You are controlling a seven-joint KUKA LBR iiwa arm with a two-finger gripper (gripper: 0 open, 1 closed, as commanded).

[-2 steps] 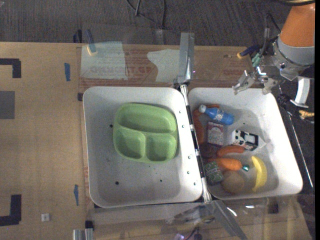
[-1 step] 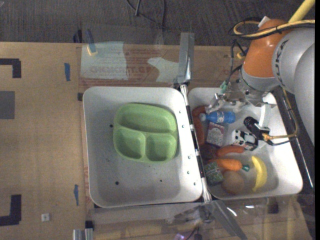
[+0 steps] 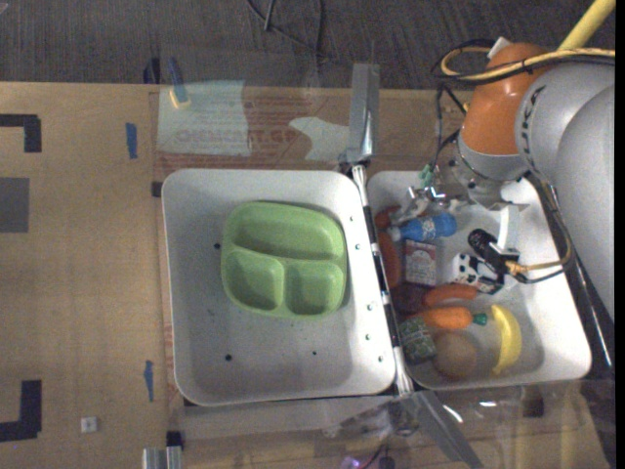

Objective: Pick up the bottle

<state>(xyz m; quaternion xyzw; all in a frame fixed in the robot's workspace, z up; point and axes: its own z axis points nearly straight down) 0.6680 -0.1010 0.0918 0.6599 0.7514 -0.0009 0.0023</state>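
Note:
The bottle [image 3: 428, 228] is blue with a white cap and lies on its side in the upper left part of the right bin [image 3: 557, 360], cap pointing left. My gripper [image 3: 428, 193] hangs under the orange wrist band, just beyond the bottle's far side and very close to it. Whether it touches the bottle cannot be made out.
Packed around the bottle are a brown sausage [image 3: 389, 254], a red and white box [image 3: 420, 261], a black and white toy [image 3: 467, 268], a carrot [image 3: 449, 317], a banana [image 3: 506, 338] and a brown round fruit [image 3: 455, 356]. The left bin [image 3: 195, 340] holds a green divided plate [image 3: 283, 259].

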